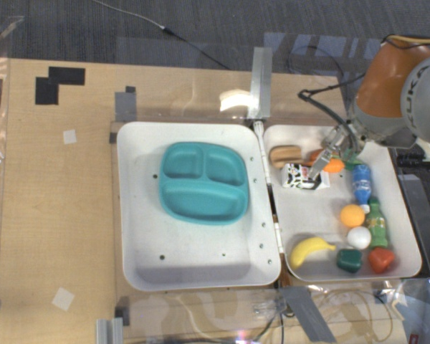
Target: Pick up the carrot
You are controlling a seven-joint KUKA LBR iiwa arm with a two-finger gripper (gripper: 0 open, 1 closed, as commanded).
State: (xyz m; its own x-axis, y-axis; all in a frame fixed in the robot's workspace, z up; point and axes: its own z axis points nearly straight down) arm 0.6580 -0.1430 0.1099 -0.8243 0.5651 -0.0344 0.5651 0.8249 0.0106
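Note:
The carrot (334, 166) is a small orange piece in the upper part of the right bin (408, 221), partly hidden by the gripper. My gripper (321, 162) comes down from the upper right and sits right at the carrot's left end, touching or just over it. The view does not show whether the carrot is held. A black-and-white patterned item (299, 177) lies just below the gripper tip.
The right bin also holds a brown bun (284, 153), blue bottle (361, 181), orange ball (352, 214), white ball (357, 236), green bottle (377, 224), banana (309, 249), green block (348, 261) and red item (380, 259). A teal divided plate (203, 181) lies in the left bin (140, 249).

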